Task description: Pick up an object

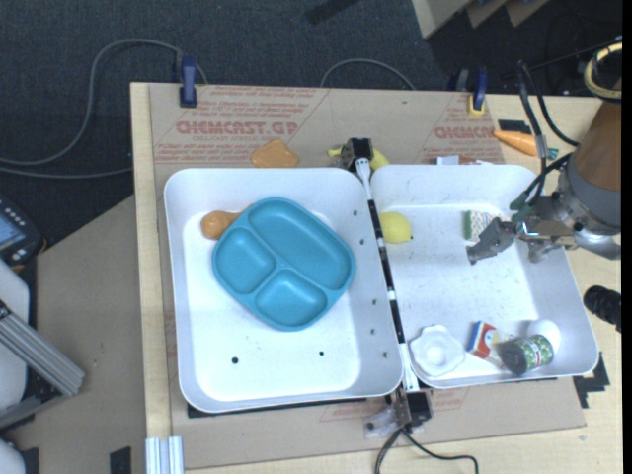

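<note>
Over the right bin's bare middle, the pincer hangs spread wide, holding nothing.

1. Dark grey carpet floor lies beyond the counter's far and left edges.
2. The counter is topped with a brown protective sheet printed in red lettering — two blue clamps pinch its far edge.
3. Thin grey cables loop across the floor near the far left corner.
4. A silver aluminium rail slants past the left edge.
5. Light is even — shadows are soft.
</note>
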Robot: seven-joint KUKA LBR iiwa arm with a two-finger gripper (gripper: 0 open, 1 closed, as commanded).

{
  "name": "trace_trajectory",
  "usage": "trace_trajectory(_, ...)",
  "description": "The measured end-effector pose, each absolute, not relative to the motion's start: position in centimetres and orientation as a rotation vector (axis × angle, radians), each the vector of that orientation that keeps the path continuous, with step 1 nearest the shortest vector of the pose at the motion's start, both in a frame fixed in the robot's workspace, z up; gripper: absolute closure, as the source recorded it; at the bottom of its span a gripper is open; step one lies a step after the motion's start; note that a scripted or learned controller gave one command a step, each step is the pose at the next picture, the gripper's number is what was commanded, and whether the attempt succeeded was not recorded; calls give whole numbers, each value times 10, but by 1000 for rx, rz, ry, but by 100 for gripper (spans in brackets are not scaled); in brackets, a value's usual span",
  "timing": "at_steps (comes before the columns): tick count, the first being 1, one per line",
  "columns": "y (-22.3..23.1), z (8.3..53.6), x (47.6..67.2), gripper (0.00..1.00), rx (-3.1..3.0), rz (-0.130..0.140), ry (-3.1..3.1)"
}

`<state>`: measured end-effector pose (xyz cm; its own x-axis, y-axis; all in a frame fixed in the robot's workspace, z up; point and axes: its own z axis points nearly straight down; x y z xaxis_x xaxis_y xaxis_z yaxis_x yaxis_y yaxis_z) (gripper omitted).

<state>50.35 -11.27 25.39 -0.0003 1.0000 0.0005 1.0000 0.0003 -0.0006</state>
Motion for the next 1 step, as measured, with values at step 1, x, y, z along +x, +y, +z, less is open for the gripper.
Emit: trace_trajectory(1,-49,181,515,0,-2213,3,-2222)
